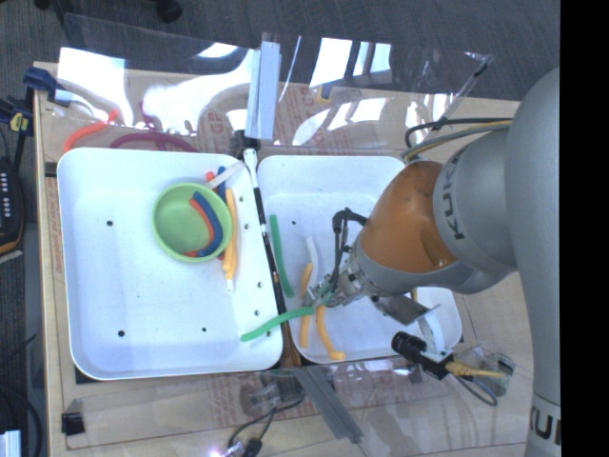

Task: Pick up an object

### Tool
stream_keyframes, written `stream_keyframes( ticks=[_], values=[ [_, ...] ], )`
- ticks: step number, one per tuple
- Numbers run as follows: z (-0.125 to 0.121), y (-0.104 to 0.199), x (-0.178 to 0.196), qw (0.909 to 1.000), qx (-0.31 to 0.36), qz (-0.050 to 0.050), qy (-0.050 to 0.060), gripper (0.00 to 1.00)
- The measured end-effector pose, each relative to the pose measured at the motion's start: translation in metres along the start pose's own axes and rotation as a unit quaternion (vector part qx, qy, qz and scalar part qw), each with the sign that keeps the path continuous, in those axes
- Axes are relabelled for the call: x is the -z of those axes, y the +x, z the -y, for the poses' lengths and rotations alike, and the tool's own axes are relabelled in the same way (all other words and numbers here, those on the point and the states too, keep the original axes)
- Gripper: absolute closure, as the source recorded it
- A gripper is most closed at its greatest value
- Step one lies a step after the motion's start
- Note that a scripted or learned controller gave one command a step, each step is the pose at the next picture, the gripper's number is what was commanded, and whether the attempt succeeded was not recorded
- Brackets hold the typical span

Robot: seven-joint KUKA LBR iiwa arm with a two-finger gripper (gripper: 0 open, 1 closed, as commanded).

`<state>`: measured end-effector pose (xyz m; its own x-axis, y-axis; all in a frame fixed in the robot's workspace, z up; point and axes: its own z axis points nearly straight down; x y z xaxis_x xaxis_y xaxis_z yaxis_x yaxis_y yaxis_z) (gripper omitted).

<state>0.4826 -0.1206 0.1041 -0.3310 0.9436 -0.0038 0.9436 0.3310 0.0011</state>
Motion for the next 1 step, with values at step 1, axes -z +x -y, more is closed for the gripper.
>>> stream_keyframes(
  ticks=[1],
  values=[
    [-0.0706, 0.0158, 0.0876, 0.9898, -0.143, -0.002, 0.002, 1.0]
  ],
)
